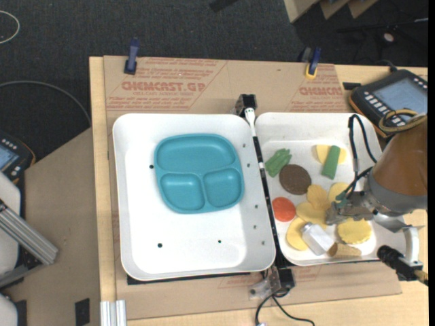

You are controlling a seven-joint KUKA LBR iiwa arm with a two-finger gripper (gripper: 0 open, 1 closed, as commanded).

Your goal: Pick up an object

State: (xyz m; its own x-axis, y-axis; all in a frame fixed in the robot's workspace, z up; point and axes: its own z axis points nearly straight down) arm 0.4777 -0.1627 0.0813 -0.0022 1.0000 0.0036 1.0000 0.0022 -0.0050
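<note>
Several small food-shaped pieces are lying crowded in the right bin (268, 124), and any one of them could be my target: a brown disc (295, 178) near the middle, a red round piece (283, 209) to its near left, a green leafy piece (278, 161) on the far left, a green stick (331, 161) lying across a yellow piece (319, 153) at the far side, some flat yellow pieces (314, 204) in the middle, and a small white and grey piece (315, 238) at the near side. My claw (342, 210) is hanging low over the yellow pieces toward the bin's right side, just beside a ridged yellow round (355, 232). I cannot tell how it is set, and I am seeing nothing gripped in it. I am judging this as the reaching step, with nothing lifted yet. Next I am needing to settle onto one piece alone, close firmly, and rise straight; the pieces are touching, so a neighbour may get nudged. Beyond, the left bin (136, 236) is carrying a teal divided plate (198, 172), and both bins are sitting on the brown bench (204, 80).
</note>
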